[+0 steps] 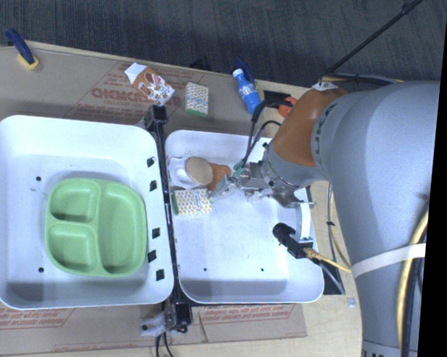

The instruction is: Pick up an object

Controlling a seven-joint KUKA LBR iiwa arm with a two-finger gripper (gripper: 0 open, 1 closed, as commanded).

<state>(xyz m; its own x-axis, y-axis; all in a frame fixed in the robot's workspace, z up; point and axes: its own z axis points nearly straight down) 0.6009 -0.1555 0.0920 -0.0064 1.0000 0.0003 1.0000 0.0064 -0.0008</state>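
Note:
In the right bin (238,280), a tan rounded object (198,169) lies near the back left corner, with a small orange-brown piece (221,171) against its right side. A green-and-white patterned packet (193,202) lies just in front of them. My gripper (233,179) reaches in from the right and is low in the bin, right beside the orange-brown piece and the tan object. The grey wrist hides the gripper's tips.
The left bin (24,141) holds a green divided plate (96,226). Behind the bins on the bench lie a snack wrapper (148,84), a small patterned box (196,99) and a blue clamp (247,90). A black cable connector (291,240) hangs over the right bin's right side.

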